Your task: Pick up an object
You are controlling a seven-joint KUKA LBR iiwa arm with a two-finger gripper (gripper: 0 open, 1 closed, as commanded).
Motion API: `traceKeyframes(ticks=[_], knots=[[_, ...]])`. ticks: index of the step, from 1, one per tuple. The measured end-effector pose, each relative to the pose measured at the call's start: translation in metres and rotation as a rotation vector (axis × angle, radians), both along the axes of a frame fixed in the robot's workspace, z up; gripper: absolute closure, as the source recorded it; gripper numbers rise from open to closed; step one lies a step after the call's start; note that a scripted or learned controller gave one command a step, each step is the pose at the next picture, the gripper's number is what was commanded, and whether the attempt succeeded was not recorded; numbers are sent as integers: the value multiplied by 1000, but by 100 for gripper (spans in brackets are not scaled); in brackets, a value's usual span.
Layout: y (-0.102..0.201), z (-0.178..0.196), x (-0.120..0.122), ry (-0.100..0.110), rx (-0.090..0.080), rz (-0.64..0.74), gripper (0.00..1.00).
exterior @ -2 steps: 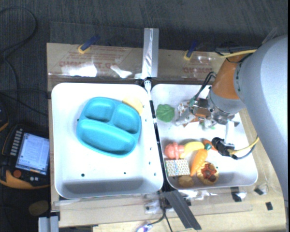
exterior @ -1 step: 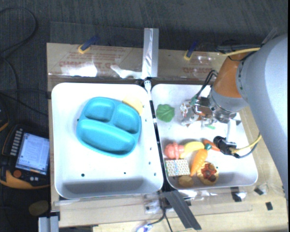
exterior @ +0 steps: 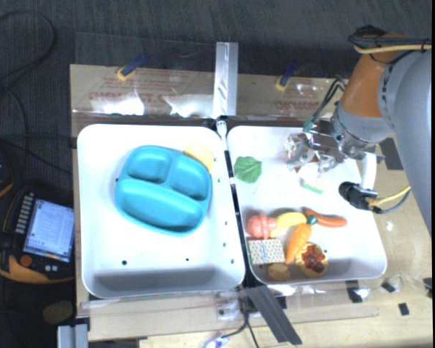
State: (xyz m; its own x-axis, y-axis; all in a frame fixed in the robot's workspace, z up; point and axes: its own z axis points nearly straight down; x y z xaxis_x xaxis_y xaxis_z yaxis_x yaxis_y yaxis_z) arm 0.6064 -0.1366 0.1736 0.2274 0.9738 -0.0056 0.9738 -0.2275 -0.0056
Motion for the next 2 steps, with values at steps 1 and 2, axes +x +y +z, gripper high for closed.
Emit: traceKeyframes(ticks=[1, 2], knots=[[52, 7, -47, 1, 1, -27, 100], [52, 7, -47, 1, 1, -28, 0]])
